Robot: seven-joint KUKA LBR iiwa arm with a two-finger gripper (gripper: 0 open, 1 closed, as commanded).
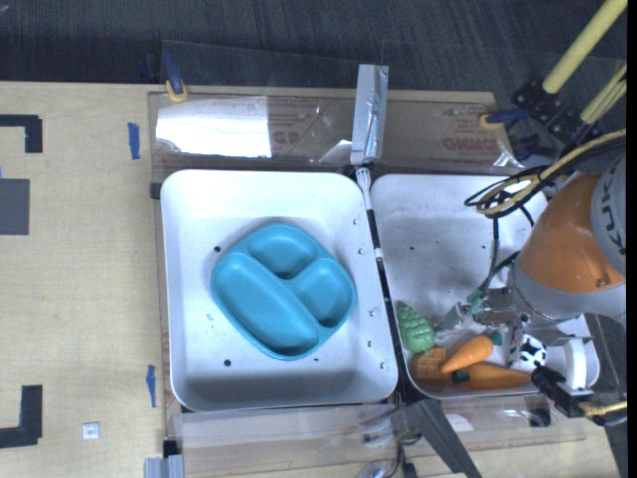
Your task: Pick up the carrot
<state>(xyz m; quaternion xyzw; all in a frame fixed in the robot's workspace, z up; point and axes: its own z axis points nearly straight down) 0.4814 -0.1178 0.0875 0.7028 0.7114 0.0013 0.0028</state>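
Observation:
An orange carrot [469,355] lies tilted in the front part of the right bin [428,227], its thick end pointing up and right. My gripper [495,317] hangs just above that thick end, under the arm's orange band [567,252]. From this angle it is unclear whether the gripper touches the carrot. A second long orange piece [496,376] lies flat along the bin's front wall, just below the carrot.
A green toy vegetable [415,328] and a brown piece [428,364] sit left of the carrot. A black-and-white object [534,353] lies at its right. The left bin [189,217] holds a blue divided plate [284,289]. Cables [508,192] hang over the right bin's back.

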